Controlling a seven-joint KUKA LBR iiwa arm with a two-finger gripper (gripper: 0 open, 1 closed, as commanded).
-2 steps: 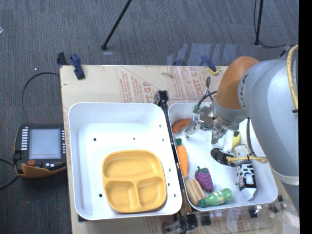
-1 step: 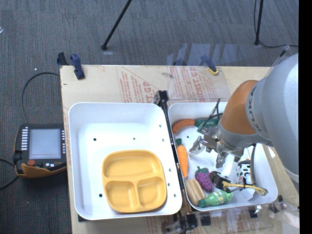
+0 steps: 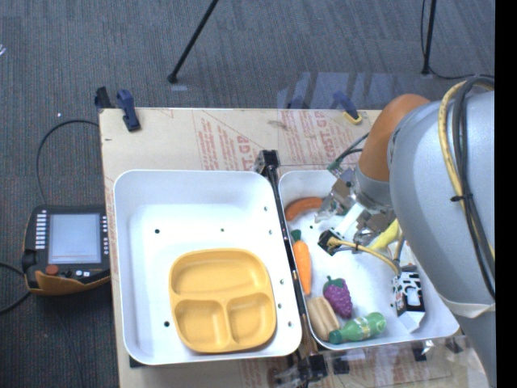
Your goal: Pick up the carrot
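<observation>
The carrot lies along the left wall of the right bin, its green top pointing away from me, hard against the rim shared with the left bin. That side leaves little room; there is open white floor to its right, before the purple grapes, a hot dog and a green bottle. The hand hangs over the bin's far part, near an orange sausage-like piece; whether it is spread or pressed together, I cannot tell. A yellow divided plate sits in the left bin. The desk carries red print too faint to read. The floor is dark carpet.
</observation>
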